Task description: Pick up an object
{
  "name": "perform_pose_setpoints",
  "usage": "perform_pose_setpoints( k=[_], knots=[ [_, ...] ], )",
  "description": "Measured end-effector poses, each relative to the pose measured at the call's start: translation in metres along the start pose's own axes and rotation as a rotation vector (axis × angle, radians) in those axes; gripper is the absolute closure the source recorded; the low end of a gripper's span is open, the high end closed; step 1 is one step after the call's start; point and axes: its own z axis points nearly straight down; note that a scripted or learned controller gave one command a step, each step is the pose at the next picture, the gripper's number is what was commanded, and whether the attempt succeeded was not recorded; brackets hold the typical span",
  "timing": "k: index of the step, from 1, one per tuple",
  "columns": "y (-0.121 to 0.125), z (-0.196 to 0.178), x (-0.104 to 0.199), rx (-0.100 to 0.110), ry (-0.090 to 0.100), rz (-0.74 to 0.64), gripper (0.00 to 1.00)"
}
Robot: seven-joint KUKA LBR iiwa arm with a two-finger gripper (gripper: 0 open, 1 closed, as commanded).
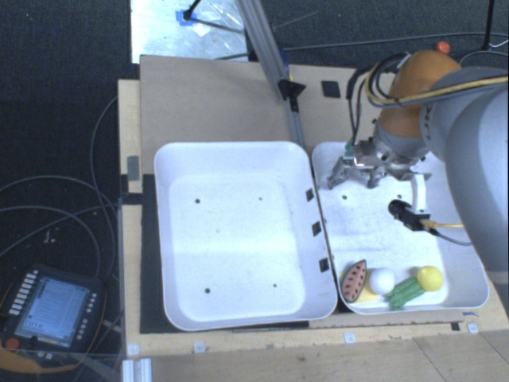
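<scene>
The gripper (355,175) hangs over the far end of the right bin (334,159), its two fingers (336,177) spread apart with nothing between them. Behind the fingers the grey arm (469,126) rises to the right, with its orange band (413,86) just above the wrist and black cables looped over it.

No brand, label or readable writing can be made out on the gripper, the bins or the objects.

The objects to pick lie well apart from the open fingers, at the near end of the same bin. Nearest the bin's left wall is a watermelon slice (354,278), red with dark seeds and a green rind, lying over a yellow piece. Touching it on the right is a white ball (382,279). Next comes a green object (406,291), ribbed and elongated, lying at a slant, and beside its far end a yellow round object (430,277).

Left of the gripper, across the shared edge, sits the left bin (171,213). Far to the left and nearer the camera, a handheld control pendant (49,307) with a lit screen rests on the dark floor; its screen text is too small to read.
</scene>
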Motion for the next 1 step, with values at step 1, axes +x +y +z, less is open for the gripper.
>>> perform_pose_setpoints(
  k=[1],
  knots=[
    [0.0012,-0.0125,-0.0001,-0.004,0.000,0.000,1.00]
  ],
)
